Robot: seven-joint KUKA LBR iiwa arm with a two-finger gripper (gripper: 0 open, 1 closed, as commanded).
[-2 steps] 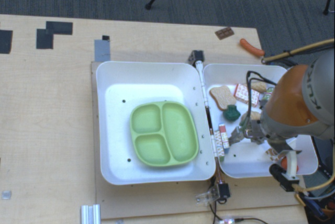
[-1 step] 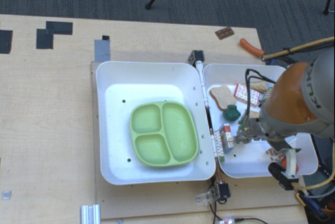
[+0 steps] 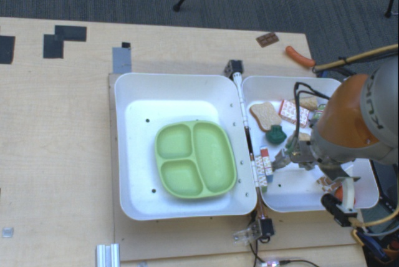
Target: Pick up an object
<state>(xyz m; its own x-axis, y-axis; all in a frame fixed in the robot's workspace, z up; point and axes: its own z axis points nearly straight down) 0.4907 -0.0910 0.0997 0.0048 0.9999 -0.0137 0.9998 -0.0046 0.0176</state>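
The right bin (image 3: 293,197) holds a tan toast slice (image 3: 264,114), a dark green toy (image 3: 275,133) and a red-and-white box (image 3: 288,111). A small red-and-white packet (image 3: 262,167) lies by the divider between the bins. My gripper (image 3: 283,158) hangs low over the middle of the right bin, just right of the packet and below the green toy. The grey arm with its orange band (image 3: 343,119) covers the right part of this bin. No object shows between the gripper's tips.
The left bin (image 3: 134,153) bears a green divided plate (image 3: 195,158). An orange item (image 3: 300,57) and a brown tag (image 3: 267,39) lie on the bench behind the right bin. Cables and a clamp (image 3: 257,231) sit at the front edge.
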